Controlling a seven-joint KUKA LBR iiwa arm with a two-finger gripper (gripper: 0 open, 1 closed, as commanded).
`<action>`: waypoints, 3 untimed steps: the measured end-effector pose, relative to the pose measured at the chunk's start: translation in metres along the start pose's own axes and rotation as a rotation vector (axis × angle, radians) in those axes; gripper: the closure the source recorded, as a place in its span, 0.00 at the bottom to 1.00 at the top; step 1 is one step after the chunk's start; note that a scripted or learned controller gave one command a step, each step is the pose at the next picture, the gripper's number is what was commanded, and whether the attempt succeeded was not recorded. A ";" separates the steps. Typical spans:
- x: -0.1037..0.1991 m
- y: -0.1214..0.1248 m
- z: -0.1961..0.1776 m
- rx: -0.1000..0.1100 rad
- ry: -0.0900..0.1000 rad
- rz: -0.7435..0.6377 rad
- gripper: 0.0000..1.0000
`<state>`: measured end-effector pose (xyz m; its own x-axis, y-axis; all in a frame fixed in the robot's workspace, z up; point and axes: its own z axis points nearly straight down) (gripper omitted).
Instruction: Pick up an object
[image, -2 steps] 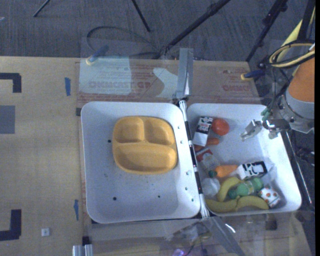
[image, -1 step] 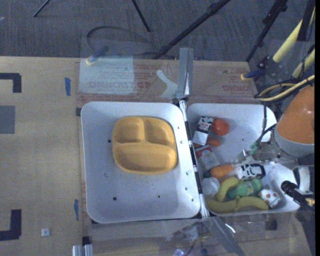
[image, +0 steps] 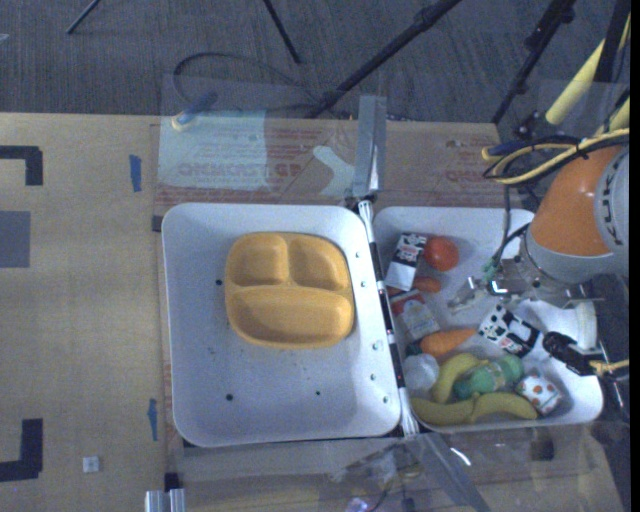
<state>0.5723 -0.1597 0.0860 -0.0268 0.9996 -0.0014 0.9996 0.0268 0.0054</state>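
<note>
My gripper (image: 484, 291) hangs over the middle of the right bin (image: 455, 219), below the grey wrist and its orange band (image: 575, 215). Under and around it lie several small items: a red tomato (image: 441, 252), a black-and-white carton (image: 405, 260), an orange carrot (image: 448, 342), two yellow bananas (image: 478, 405), a green object (image: 487, 378) and a black-and-white patterned piece (image: 505, 331). Nothing shows between the gripper's tips.
The left bin (image: 200, 380) holds a yellow divided plate (image: 289, 288). A metal divider rail (image: 380, 310) separates the two bins. Cables and tripod legs run behind the bench at the top. A small white-and-orange item (image: 541, 392) sits in the right bin's near corner.
</note>
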 end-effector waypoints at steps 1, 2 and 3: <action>-0.014 0.095 0.000 0.004 0.001 -0.204 0.00; -0.003 0.033 0.001 0.004 0.002 -0.159 0.00; -0.017 -0.040 0.000 0.002 0.000 -0.159 0.00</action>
<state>0.5329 -0.1778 0.0862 -0.1843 0.9829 -0.0021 0.9829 0.1844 0.0031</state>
